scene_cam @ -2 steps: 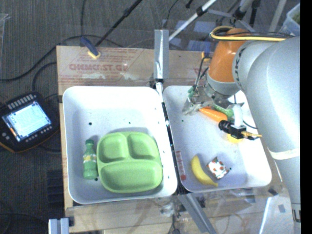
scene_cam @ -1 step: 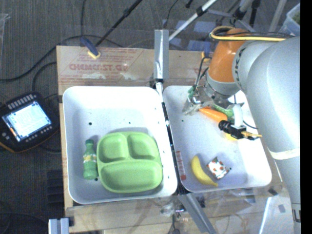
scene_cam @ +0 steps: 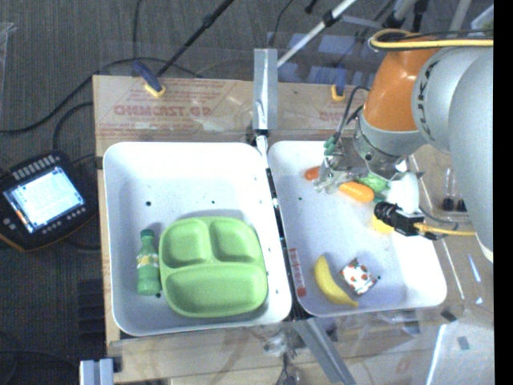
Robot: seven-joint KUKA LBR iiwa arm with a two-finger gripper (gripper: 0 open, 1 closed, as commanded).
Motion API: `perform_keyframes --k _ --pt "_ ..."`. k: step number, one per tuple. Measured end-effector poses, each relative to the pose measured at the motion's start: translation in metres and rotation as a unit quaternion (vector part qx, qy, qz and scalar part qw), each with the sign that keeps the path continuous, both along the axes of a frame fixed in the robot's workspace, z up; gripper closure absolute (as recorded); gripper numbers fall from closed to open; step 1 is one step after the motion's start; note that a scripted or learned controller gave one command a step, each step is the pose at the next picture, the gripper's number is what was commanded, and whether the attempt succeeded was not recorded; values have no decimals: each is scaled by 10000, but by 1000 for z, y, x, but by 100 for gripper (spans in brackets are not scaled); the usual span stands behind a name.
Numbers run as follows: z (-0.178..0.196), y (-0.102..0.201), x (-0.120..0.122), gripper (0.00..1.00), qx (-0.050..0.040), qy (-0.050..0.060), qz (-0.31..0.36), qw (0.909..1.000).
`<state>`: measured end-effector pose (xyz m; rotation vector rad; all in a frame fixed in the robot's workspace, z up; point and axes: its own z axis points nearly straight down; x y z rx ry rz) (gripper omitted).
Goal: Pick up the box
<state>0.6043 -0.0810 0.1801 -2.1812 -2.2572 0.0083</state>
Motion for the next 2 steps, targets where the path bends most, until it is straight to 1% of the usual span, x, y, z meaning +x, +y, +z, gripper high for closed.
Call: perform_keyframes --k 1,2 --pt "0 36 -3 0 0 3 128 9999" --pt "0 52 -20 0 11 7 -208 9998"
